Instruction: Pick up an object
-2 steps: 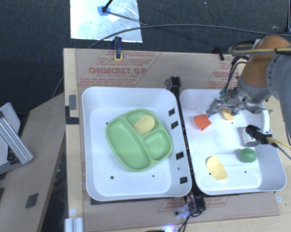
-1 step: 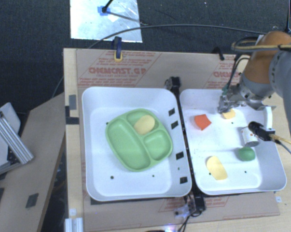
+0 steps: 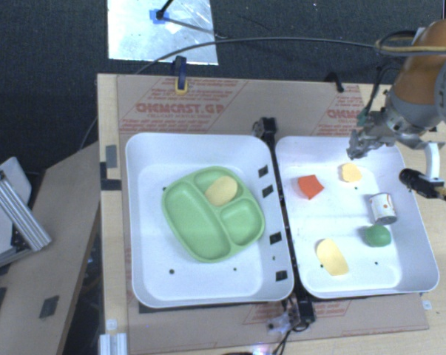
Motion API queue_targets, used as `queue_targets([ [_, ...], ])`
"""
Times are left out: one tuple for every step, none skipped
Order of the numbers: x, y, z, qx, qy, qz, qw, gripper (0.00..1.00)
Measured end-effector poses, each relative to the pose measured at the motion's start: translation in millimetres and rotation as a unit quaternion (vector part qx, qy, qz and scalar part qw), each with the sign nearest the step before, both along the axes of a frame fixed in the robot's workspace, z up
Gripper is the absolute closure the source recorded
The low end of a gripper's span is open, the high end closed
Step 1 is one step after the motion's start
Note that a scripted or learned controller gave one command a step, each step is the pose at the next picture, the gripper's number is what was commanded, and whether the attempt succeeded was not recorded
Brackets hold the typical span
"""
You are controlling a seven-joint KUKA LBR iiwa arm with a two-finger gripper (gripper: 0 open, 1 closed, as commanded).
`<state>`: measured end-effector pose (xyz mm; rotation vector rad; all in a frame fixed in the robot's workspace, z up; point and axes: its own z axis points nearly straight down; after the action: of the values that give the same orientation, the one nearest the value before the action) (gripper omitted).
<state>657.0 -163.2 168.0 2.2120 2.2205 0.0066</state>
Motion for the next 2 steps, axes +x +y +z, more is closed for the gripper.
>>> queue_targets([
  [-3.9,-2.4,46.5,0.0001,0.0,-0.001,1.0,1.0],
  [-2.7,-2.5,73.4,0.0003,0.001,0.0,1.0,1.0],
])
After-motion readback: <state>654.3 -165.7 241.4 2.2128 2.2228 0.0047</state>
